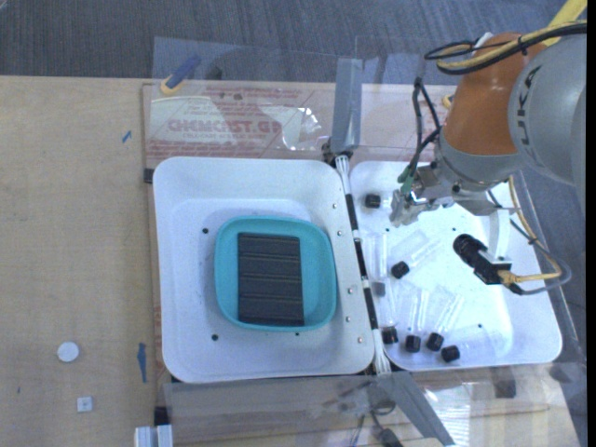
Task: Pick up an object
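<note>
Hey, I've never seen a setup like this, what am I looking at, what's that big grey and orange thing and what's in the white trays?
It is one picture from a camera fixed above a bench, looking down at a slant. The grey and orange thing is a robot arm reaching in from the right; its job is to pick something up. Its pincer hangs over the right white bin, which holds several small black pieces and some clear plastic bits. The left bin holds a teal tray with a dark ribbed block in it. Whether the pincer grips anything is too small to tell.
</note>
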Controlling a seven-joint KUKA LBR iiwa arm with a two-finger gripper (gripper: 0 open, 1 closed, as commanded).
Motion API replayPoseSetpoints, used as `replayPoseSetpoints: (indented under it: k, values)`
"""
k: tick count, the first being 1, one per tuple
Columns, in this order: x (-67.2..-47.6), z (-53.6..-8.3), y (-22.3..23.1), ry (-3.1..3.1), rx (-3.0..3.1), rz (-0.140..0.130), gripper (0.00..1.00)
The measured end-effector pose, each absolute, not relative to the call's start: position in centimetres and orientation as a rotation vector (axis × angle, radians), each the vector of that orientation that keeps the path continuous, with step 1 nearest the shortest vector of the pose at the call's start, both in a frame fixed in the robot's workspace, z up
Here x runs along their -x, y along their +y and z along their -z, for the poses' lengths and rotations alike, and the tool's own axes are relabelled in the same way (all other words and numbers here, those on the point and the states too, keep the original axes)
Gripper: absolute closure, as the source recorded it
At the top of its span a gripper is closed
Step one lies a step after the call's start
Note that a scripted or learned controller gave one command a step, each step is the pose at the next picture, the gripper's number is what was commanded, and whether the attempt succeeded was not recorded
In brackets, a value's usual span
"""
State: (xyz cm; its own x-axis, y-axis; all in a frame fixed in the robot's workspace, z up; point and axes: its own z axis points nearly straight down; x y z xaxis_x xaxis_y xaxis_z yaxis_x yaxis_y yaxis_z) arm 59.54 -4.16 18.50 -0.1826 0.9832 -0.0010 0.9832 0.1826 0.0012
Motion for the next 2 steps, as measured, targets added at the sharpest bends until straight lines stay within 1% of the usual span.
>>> replayPoseSetpoints:
  k: [1,2]
  values:
    - [-57.52,-9.00,-9.76,2.528,-1.849,-0.007,1.00]
    - [-56.65,-9.02,-10.33,2.779,-1.440,-0.008,1.00]
